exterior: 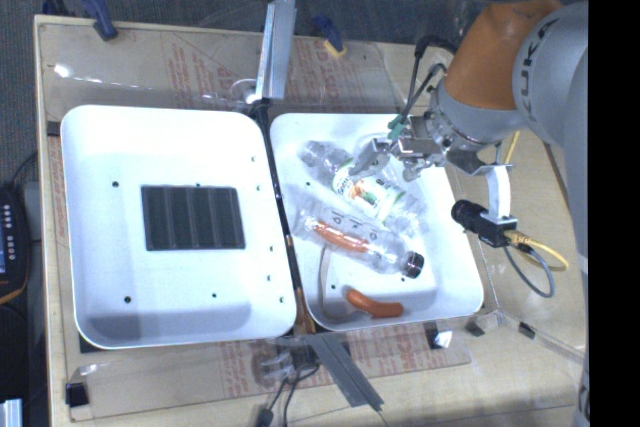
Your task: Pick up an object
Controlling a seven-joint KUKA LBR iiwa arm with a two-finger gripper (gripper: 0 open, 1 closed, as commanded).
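The arm [520,45] reaches in over the right bin [455,290], beside the left bin [100,215] with its dark ridged mat [193,217]. The gripper [392,155] hangs low over a clear plastic bottle with a green label [365,190]; how it stands I cannot tell. Another clear bottle [360,240] lies just below, and an orange sausage-shaped piece [375,303] rests near the front wall.
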